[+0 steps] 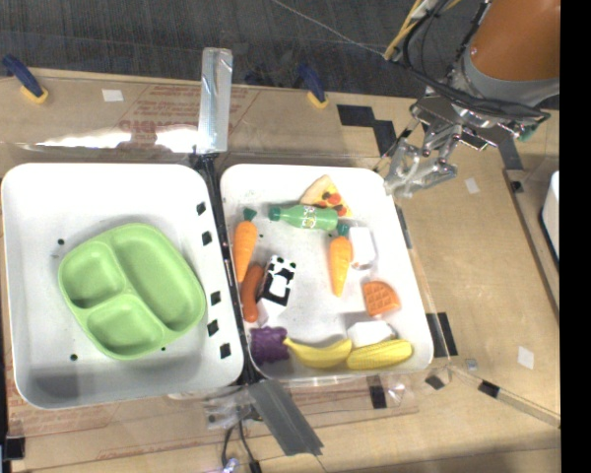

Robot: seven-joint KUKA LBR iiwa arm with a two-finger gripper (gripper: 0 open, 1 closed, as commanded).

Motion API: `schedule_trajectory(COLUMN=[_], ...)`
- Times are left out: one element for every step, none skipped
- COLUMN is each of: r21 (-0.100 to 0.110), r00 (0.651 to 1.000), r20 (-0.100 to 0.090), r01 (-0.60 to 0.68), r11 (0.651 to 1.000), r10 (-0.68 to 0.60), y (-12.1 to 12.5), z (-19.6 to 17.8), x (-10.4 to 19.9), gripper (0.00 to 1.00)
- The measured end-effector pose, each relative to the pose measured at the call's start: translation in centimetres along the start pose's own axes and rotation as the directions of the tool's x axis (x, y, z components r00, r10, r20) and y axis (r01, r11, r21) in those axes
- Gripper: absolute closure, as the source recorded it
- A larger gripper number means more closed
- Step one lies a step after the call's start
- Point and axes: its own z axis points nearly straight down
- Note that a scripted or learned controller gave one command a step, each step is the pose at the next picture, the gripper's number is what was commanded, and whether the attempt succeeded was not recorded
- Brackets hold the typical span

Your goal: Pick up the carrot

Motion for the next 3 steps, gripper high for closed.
schedule_trajectory(r21=[0.006, -0.001, -0.002], r00=[0.961, 0.741, 0.506], r20=[0.0, 0.001, 0.002], r01=[0.277, 0.672, 0.862], r11=[0.961, 0.741, 0.506], r10=[-0.277, -0.672, -0.862], y=[0.0, 2.7, 5.4], z=[-3.4, -0.3, 2.2], x=[0.0, 1.3, 2.1], gripper=[1.0, 1.0, 1.0])
